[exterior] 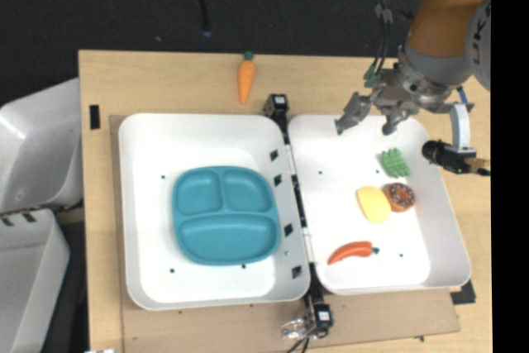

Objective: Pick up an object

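Here the spread fingers (369, 119) hang above-left of the green toy (394, 163).

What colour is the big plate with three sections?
The three-section plastic plate in the left white bin is teal blue, seen clearly in the camera view.

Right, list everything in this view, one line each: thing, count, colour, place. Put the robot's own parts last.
bench: one, light wood, under both bins
left bin: one, white, left half of the bench
right bin: one, white, beside the left bin
divided plate: one, teal, middle of the left bin
carrot: one, orange with green top, on the bench behind the left bin
green toy: one, right bin, far right
yellow toy: one, right bin, touching the brown donut
chili pepper: one, red, right bin, near side
arm: one, grey and orange, upper right
gripper: one, fingers apart, above the right bin's far edge
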Robot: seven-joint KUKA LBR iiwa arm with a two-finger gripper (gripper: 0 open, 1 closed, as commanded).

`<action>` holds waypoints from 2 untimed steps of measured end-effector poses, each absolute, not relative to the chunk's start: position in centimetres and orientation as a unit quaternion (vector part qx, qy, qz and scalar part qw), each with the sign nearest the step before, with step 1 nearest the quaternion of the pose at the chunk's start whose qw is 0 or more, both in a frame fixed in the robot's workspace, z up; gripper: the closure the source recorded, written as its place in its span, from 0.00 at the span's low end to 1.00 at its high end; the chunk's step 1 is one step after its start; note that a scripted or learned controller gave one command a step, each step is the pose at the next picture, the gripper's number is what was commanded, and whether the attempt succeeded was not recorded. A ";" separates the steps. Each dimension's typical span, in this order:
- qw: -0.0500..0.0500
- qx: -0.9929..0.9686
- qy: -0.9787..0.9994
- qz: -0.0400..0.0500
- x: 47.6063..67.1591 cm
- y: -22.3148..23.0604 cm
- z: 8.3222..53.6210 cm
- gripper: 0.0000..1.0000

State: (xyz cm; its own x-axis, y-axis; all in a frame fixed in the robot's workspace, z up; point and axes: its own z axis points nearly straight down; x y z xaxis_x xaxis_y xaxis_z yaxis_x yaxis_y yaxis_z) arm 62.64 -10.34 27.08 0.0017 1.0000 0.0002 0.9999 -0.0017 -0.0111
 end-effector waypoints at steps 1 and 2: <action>-0.001 -0.707 -0.707 0.000 62.8 -10.3 27.8 0.00; 0.001 -0.707 -0.707 0.002 62.3 -11.3 22.2 0.00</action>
